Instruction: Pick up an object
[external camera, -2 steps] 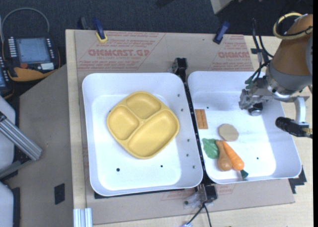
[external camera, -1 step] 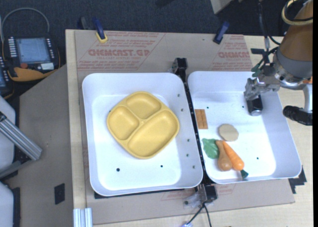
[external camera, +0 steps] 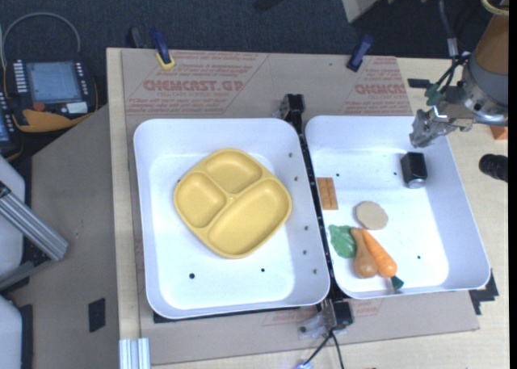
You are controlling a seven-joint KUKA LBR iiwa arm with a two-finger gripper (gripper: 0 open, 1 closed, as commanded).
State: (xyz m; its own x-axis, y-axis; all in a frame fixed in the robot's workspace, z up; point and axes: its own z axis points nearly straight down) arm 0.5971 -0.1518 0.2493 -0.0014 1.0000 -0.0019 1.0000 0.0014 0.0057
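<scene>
Bench: you see a pale wooden board (external camera: 242, 85) printed with faint red lettering, clamped at its far edge by a yellow-tipped clamp (external camera: 164, 57) and a blue clamp (external camera: 359, 51).
Room: dark carpet lies beyond the bench; a handheld control pendant with a small screen (external camera: 50, 89) sits at the far left.
Left bin: the shallow white plastic bin (external camera: 161, 278) carries a yellow three-compartment plastic plate (external camera: 233, 202).
Right bin: the second white bin (external camera: 452, 230) holds a small black cylinder (external camera: 414, 169) at its far side, an orange-brown flat rectangular block (external camera: 326, 193) at its left wall, a tan round disc (external camera: 371, 215), a green toy leaf (external camera: 342, 240) and an orange toy carrot (external camera: 375, 254) clustered near the front.
Gripper: you find the metal two-finger gripper (external camera: 426, 132) above the right bin's far edge, just beyond the black cylinder; its fingers are too blurred to judge, and nothing shows between them.
</scene>
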